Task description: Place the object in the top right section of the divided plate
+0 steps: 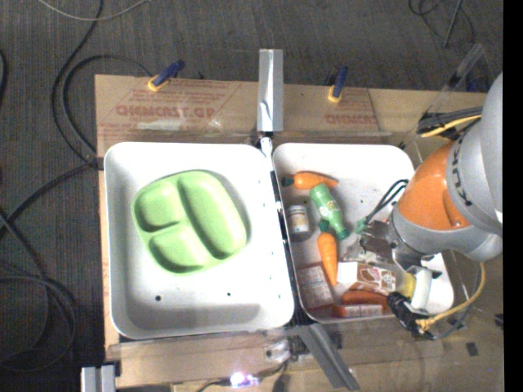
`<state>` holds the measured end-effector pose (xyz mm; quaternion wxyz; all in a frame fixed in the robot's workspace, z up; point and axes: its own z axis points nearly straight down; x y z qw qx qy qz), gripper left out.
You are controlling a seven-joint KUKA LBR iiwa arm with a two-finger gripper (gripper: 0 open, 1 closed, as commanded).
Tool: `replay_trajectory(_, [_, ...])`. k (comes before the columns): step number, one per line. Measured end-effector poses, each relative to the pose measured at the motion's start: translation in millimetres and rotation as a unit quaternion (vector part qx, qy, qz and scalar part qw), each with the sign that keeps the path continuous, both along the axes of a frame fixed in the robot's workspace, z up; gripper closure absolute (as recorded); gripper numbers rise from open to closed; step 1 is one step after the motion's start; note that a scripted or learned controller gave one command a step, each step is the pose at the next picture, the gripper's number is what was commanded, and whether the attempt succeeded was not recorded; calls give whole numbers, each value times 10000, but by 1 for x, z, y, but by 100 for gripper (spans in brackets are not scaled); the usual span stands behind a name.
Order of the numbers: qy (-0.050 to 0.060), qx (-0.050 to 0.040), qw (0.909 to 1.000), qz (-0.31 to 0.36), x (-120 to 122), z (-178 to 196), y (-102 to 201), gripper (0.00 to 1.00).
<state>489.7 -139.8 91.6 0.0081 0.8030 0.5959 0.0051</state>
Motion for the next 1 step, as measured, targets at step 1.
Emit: replay_trajectory(1, [45, 55, 9998, -182, 12, -1, -13, 100])
